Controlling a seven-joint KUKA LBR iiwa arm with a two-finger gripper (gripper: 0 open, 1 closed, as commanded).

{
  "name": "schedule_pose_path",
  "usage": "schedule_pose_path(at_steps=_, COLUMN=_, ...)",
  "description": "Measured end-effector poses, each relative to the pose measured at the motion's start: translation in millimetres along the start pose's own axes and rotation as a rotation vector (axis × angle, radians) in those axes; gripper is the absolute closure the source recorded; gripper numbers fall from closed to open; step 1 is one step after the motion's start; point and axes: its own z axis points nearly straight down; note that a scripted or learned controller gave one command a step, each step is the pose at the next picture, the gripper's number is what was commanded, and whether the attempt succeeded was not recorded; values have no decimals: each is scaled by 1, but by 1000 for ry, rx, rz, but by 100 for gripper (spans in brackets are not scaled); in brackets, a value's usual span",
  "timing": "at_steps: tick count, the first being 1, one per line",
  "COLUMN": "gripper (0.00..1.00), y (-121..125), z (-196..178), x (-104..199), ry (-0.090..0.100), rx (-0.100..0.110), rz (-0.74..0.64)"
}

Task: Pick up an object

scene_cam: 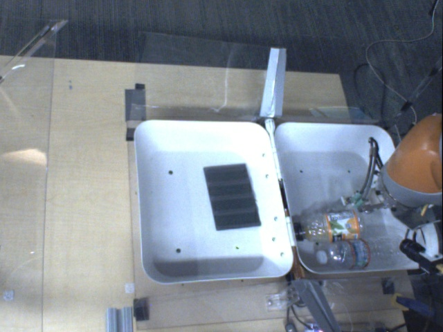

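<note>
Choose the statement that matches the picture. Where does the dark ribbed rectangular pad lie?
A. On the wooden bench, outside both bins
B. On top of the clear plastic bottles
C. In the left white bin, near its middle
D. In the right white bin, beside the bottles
C: the dark ribbed rectangular pad lies flat near the middle of the left white bin, while the clear plastic bottles lie in the right white bin.

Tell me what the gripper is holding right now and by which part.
Cannot be told: the arm hangs over the right bin by two plastic bottles, its grip unclear.

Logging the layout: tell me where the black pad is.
The black pad lies flat in the middle of the left bin, away from the bottles in the right bin.
</note>
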Motion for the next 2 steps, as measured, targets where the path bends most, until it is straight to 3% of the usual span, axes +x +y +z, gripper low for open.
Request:
schedule_pose_path(at_steps=1, gripper=0, y=5, z=0, x=18, ry=-1, rx=-3, rz=-82)
schedule_pose_path(at_steps=2, gripper=0, y=0, z=-1, x=-11, ry=5, rx=-5, rz=-184)
